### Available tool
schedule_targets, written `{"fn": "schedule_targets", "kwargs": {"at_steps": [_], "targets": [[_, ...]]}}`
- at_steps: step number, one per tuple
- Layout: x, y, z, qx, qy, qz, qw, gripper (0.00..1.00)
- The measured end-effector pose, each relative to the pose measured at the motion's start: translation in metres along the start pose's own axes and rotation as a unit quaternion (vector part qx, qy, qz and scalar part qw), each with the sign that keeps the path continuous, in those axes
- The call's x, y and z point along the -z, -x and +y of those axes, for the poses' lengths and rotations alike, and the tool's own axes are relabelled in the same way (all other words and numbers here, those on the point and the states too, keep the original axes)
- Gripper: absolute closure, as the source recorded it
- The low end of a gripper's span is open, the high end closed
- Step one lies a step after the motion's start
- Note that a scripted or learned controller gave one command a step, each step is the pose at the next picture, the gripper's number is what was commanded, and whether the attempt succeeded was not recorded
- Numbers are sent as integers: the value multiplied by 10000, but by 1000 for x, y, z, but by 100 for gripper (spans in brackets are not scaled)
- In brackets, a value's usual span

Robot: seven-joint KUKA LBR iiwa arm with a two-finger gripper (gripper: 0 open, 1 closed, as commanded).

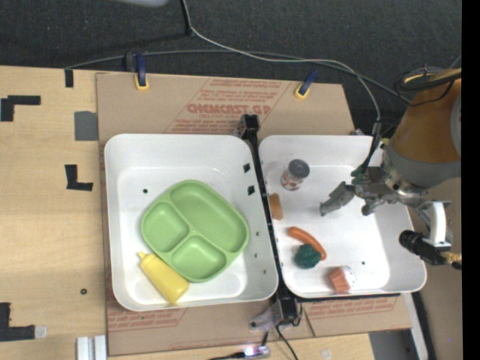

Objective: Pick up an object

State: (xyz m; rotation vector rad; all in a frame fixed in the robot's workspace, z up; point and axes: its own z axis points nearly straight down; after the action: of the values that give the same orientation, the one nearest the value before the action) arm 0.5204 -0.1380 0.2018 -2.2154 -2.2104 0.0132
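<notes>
looking at the claw: the gripper (351, 199) hangs over the right side of the right bin (375, 280), its two fingers spread apart with nothing between them.
nearest thing: the small can (295, 175) with a grey lid stands up left of the claw and a bit further back, near the wall between the bins.
other picks: the orange carrot (307, 240) lies in front of the claw and to its left, its long way slanting down to the right. the green ball (306, 257) touches it.
corner thing: the pink block (341, 279) sits near the front edge.
by the wall: a little brown piece (275, 206) lies right beside the middle wall, so it looks hard to reach around.
open room: bare white floor lies under the claw and between it and the can, so a move to the left looks free.
left bin (120, 201): the green plate (195, 229) and the yellow bottle (163, 277) are well apart from the claw.
</notes>
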Motion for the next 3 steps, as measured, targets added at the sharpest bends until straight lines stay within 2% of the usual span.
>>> {"fn": "schedule_targets", "kwargs": {"at_steps": [1, 3], "targets": [[6, 0, 3, 19, 61, -10, 10000, 0], [-90, 0, 14, 19, 40, -10, 10000, 0]]}}
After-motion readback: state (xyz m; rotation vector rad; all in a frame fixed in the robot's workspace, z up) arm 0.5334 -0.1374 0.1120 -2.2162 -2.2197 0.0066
